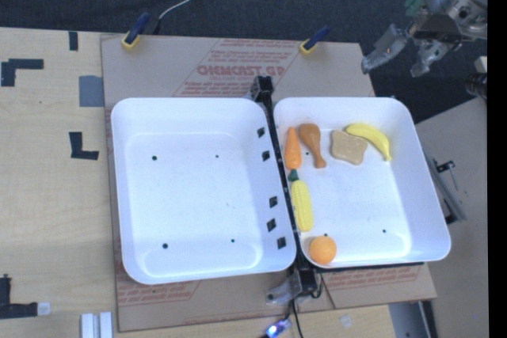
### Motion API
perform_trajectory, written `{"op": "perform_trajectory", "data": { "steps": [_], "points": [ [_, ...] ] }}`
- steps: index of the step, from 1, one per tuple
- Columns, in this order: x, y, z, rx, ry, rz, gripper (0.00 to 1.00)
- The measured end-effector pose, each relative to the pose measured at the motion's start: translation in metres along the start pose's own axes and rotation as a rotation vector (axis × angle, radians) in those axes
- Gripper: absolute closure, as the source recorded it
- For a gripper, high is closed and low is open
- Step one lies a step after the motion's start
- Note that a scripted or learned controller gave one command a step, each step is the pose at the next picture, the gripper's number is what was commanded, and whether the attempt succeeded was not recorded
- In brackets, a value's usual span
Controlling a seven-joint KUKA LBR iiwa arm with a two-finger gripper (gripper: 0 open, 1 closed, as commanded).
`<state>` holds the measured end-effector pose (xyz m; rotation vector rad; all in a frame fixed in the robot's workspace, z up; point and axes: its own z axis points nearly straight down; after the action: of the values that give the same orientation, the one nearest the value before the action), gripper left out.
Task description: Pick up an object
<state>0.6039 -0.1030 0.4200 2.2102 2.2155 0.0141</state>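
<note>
The claw [402,53] hangs high at the upper right, beyond the far rim of the right bin [412,206] and well apart from everything in it. Its two fingers look spread with nothing between them, though at this slant and size that reading is only probable.

All the candidates lie in the right bin: a carrot [292,148] and a drumstick [312,143] side by side near the divider, a corn cob [301,204] below them, an orange [322,250] at the near rim, and a slice of bread [348,147] touching a banana [371,138] toward the far side. The left bin [190,194] holds nothing to grasp.

I judge this to be the approach step, no object chosen yet. The next move calls for travelling inward over the right bin, then descending onto one piece; the orange stands freest of its neighbours.
</note>
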Motion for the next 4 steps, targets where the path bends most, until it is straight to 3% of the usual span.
{"op": "perform_trajectory", "data": {
  "steps": [1,2,3,4],
  "points": [
    [0.000,0.001,0.001,0.014,-0.001,0.000,1.00],
    [0.081,-0.044,-0.027,0.014,0.004,-0.006,1.00],
    [0.145,-0.068,-0.029,0.016,0.004,-0.006,1.00],
    [0.218,-0.113,-0.109,0.007,0.006,-0.009,1.00]
  ]
}}
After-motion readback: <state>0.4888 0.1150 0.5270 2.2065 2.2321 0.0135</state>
